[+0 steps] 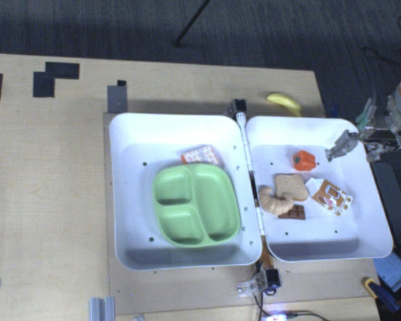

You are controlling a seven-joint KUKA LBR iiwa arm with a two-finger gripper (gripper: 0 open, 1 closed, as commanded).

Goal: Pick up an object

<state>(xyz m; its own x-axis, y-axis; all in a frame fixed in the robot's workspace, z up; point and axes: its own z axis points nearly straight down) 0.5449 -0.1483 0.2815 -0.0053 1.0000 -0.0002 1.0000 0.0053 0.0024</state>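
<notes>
The right bin [361, 246] holds a red-orange toy vegetable [304, 160], a slice of bread [291, 186], a pale pastry [271, 202], a brown chocolate piece [295, 212] and a white packet with orange print [331, 197]. My gripper [358, 147] hangs over that bin's upper right corner, up and to the right of the red-orange vegetable. It is open, with one grey finger [341, 146] pointing down-left and nothing between the two fingers.
In the left bin [123, 179] lies a green divided plate [196, 202], with a red and white packet [200, 155] just behind it. A yellow banana [284, 102] rests on the bench behind the right bin. A ridge separates the two bins.
</notes>
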